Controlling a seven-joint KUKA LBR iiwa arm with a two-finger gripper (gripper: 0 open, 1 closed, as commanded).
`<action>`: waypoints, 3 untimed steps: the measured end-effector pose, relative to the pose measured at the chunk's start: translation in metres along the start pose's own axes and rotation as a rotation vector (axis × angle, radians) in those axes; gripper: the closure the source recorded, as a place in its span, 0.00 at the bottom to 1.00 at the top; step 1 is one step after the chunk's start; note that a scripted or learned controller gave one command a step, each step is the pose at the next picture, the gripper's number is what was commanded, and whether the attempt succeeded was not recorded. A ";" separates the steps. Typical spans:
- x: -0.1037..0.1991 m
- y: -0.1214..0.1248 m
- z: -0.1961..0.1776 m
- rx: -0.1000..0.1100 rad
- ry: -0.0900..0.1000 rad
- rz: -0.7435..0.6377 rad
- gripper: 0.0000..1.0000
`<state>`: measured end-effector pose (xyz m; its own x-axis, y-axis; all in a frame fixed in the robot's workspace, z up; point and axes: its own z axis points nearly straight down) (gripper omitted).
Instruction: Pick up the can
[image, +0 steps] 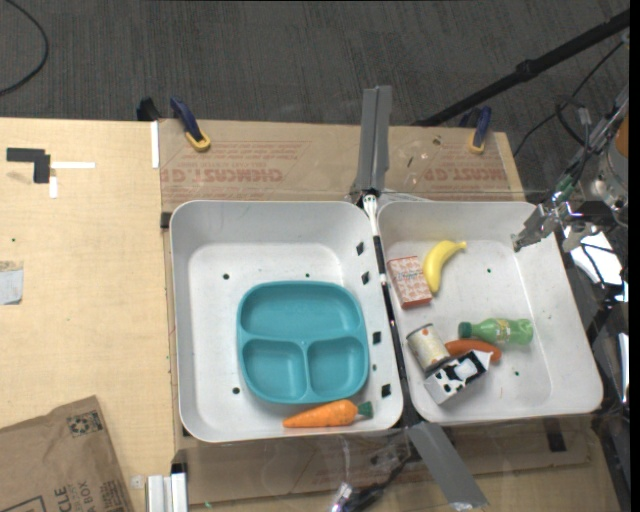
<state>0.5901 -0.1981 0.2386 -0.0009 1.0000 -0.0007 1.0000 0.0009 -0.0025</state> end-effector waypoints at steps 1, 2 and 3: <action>-0.023 0.065 0.020 -0.002 -0.001 0.056 0.00; -0.012 0.071 0.146 -0.002 0.008 0.082 0.00; -0.012 0.071 0.146 -0.001 0.007 0.083 0.00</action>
<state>0.6611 -0.2103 0.0928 0.0816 0.9966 0.0065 0.9967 -0.0816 -0.0014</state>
